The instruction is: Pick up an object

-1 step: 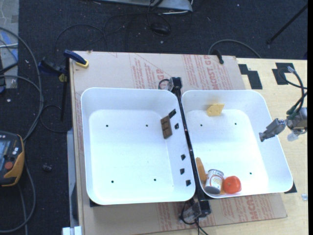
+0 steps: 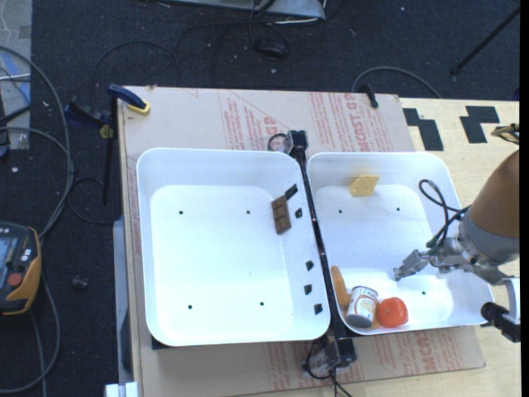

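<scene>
I see arm (image 2: 496, 213) reaching into right bin (image 2: 438, 172). Gripper (image 2: 407, 268) low over bin floor; can't tell its state. Can (image 2: 361, 304), orange ball (image 2: 393, 311), carrot (image 2: 339, 285) clustered at near edge; yellow piece (image 2: 364, 185) at far side.

Bench: cardboard sheet (image 2: 223, 110) with red print under both bins.
Clamp: blue and yellow (image 2: 130, 99), at the sheet's far left corner.
Floor: dark carpet, black cables (image 2: 58, 151).
Left edge: orange-black device (image 2: 16, 267).
</scene>
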### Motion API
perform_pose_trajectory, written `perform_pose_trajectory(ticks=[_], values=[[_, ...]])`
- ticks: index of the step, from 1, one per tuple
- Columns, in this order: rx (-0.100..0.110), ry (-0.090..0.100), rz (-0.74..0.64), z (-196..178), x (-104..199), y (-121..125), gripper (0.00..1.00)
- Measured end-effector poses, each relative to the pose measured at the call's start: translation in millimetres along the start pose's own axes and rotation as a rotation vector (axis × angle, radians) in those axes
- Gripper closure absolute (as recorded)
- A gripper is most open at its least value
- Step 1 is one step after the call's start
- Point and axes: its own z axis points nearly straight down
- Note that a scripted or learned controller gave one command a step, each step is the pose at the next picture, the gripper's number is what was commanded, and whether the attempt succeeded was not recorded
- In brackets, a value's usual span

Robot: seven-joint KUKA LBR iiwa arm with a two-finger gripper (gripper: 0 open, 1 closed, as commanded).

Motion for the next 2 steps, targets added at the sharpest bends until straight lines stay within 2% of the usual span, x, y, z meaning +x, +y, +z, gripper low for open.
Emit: perform_pose_trajectory(ticks=[1,2], values=[[-0.016,-0.006,-0.003,-47,0,42,0.0],[-0.016,-0.005,-0.004,-81,1,146,0.0]])
